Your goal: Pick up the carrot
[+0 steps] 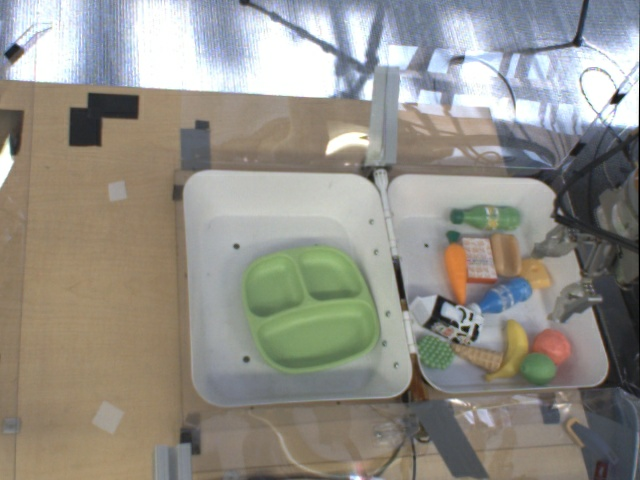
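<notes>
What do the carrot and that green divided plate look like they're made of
Carrot: probably molded plastic toy food, with smooth, even orange colour and a small green cap. Green divided plate: likely matte plastic, one uniform light green with soft rounded compartment edges. Neither shows real food texture.

You see the arm (615, 218) cut off by the right frame edge; the gripper (575, 268) finger spacing is too blurred to read. The banana (514, 348) overlaps part of the ice-cream cone (478, 356). The box (479, 259) label is too small to read.
</notes>
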Robot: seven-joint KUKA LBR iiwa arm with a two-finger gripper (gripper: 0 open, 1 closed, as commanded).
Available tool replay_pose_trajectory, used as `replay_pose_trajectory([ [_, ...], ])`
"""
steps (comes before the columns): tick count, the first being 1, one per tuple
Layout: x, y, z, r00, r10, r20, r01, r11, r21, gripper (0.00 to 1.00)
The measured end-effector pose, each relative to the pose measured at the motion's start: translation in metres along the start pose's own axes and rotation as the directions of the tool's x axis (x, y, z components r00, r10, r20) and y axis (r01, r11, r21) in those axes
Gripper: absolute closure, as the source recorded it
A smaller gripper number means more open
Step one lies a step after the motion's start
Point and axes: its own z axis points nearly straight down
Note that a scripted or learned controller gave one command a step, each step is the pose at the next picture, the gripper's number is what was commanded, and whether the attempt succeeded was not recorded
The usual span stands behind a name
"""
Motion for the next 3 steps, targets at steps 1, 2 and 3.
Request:
replay_pose_trajectory([
  [1, -0.041, -0.006, 0.130, 0.993, 0.118, -0.010, -0.118, 0.993, -0.003, 0.00],
  [2, -0.075, 0.081, 0.162, 1.000, -0.031, -0.001, 0.031, 1.000, -0.003, 0.00],
  [3, -0.097, 0.085, 0.164, 0.956, 0.293, 0.008, -0.293, 0.956, 0.012, 0.00],
])
